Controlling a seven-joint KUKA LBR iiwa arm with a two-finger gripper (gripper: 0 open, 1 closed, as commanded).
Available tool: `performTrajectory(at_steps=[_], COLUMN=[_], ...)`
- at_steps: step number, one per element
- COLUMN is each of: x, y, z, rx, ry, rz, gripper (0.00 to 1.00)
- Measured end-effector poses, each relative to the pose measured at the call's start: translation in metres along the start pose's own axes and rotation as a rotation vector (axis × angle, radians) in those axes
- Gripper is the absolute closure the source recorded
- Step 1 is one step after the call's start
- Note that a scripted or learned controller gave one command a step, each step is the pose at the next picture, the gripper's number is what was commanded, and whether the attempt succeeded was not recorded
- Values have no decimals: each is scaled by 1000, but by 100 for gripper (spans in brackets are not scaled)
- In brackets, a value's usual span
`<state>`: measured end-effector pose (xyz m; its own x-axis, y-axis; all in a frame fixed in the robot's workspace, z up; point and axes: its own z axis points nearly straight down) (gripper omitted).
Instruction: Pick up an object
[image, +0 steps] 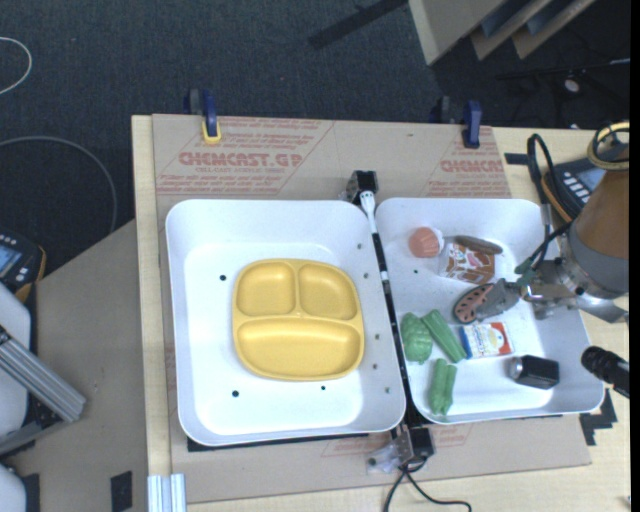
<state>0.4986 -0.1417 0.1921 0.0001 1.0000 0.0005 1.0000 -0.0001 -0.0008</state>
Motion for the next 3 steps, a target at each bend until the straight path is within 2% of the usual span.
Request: performTrajectory(at_steps=[1, 2, 3], x=[29, 110, 105], y=[33, -9, -8], z=[107, 2, -3], rx=[-11, -8, -4], ry=[-5, 3, -1], rz=[-3, -8, -1], gripper=[0, 0, 100])
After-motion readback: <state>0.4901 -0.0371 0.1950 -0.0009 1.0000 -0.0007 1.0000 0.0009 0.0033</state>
